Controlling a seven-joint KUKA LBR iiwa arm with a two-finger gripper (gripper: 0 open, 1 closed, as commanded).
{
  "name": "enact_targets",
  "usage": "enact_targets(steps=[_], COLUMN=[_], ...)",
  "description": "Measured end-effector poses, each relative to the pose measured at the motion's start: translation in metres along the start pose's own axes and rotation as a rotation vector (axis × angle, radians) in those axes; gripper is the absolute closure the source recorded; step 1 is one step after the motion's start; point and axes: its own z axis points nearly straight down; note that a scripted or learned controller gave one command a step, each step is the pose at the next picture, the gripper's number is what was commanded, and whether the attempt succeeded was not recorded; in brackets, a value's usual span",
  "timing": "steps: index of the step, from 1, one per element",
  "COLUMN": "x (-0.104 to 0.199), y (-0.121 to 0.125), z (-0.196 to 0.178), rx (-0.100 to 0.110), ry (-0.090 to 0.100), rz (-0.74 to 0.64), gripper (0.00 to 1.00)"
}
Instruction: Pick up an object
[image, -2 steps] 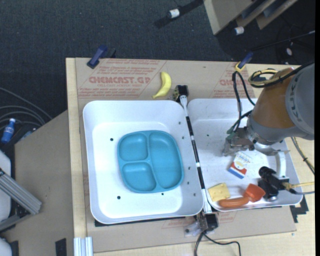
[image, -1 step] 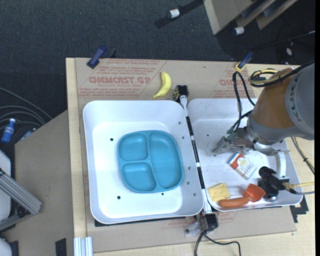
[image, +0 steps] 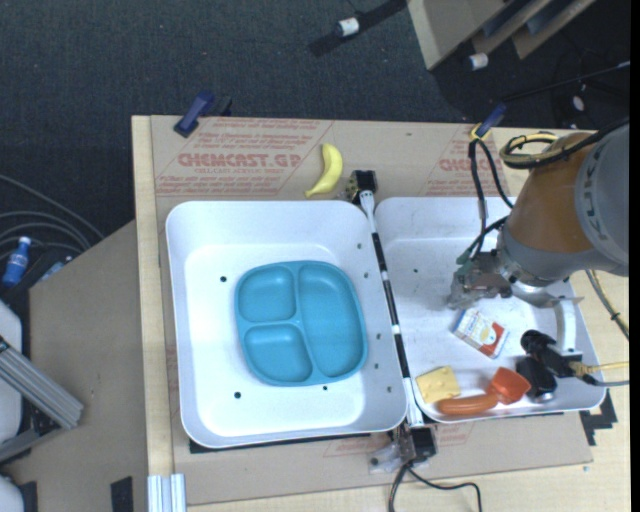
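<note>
Dark carpet (image: 200, 50) surrounds a pale table (image: 260, 150) printed with red lettering; grey cables (image: 40, 210) lie on the floor at the left edge of the frame. A blue clamp (image: 195, 113) grips the table's upper left corner.

2 shallow white bins sit side by side on the table. The left bin (image: 200, 330) holds 1 blue plate (image: 300, 322) with 3 compartments, lying flat near its centre. A yellow banana (image: 326, 170) rests on the table just above this bin's upper right corner, outside both bins.

The right bin (image: 420, 240) holds 4 loose things, all in its lower half. From the left these are a yellow wedge (image: 437, 383) at the lower left corner, an orange sausage (image: 468, 404) just beside it along the lower wall, a small white packet (image: 478, 331) with red and yellow print, and a red piece (image: 510, 382) touching the sausage's right end.

The end effector (image: 478, 285) hangs low in the middle of the right bin, just above the packet in the frame. Whether it is spread or pressed together cannot be told, and nothing is seen held in it. The grey arm (image: 570, 215) enters from the right.
</note>
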Motion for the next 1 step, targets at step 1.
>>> enact_targets(steps=[1], x=[0.0000], y=[-0.0001], z=[0.0000], rx=[0.000], ry=[0.000], rz=[0.000], gripper=[0.00])
